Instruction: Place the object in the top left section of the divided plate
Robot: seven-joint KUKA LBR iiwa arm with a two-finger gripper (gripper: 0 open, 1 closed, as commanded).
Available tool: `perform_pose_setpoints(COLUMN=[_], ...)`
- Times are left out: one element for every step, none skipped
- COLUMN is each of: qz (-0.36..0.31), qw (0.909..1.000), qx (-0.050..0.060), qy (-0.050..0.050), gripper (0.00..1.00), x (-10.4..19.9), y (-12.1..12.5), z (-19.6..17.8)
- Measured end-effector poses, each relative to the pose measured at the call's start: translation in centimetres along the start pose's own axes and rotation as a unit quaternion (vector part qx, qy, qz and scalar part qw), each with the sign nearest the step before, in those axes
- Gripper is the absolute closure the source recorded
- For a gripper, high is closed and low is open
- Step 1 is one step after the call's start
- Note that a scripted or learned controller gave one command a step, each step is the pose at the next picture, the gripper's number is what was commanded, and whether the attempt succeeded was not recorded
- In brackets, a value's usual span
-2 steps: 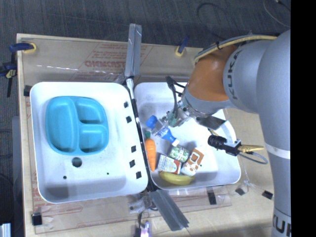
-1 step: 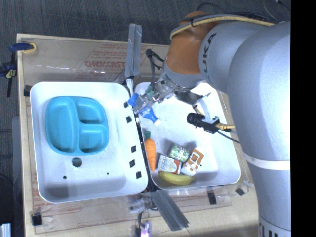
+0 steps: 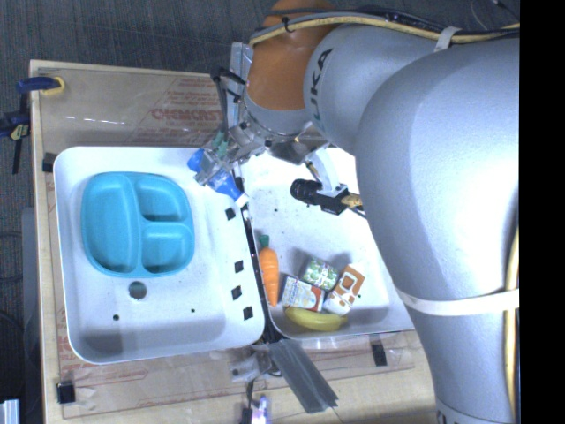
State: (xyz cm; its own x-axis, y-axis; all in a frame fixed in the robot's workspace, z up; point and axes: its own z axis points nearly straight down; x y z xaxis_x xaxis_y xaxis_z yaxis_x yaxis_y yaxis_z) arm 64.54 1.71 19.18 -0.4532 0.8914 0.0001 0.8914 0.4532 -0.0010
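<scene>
Blue object (image 3: 212, 168) over bin rim (image 3: 231, 208)

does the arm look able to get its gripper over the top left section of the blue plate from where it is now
Probably yes. The gripper hangs at the left bin's right edge, close to the blue divided plastic plate, and nothing stands between them. A blue object shows at the gripper, but the grip is unclear.

Wooden bench (image 3: 124, 117) — two shallow white bins side by side, left bin (image 3: 132, 334), right bin (image 3: 371, 312).
</scene>
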Motion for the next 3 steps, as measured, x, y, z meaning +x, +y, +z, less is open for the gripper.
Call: perform_pose_setpoints(qz=[0.000, -0.004, 0.092], qw=[1.0000, 1.0000, 0.9958], qx=[0.000, 0.000, 0.000], qy=[0.000, 0.000, 0.000], gripper=[0.00, 1.00, 1.00], x=[0.0, 0.1, 7.5], y=[0.0, 0.1, 5.0], z=[0.0, -1.0, -8.5])
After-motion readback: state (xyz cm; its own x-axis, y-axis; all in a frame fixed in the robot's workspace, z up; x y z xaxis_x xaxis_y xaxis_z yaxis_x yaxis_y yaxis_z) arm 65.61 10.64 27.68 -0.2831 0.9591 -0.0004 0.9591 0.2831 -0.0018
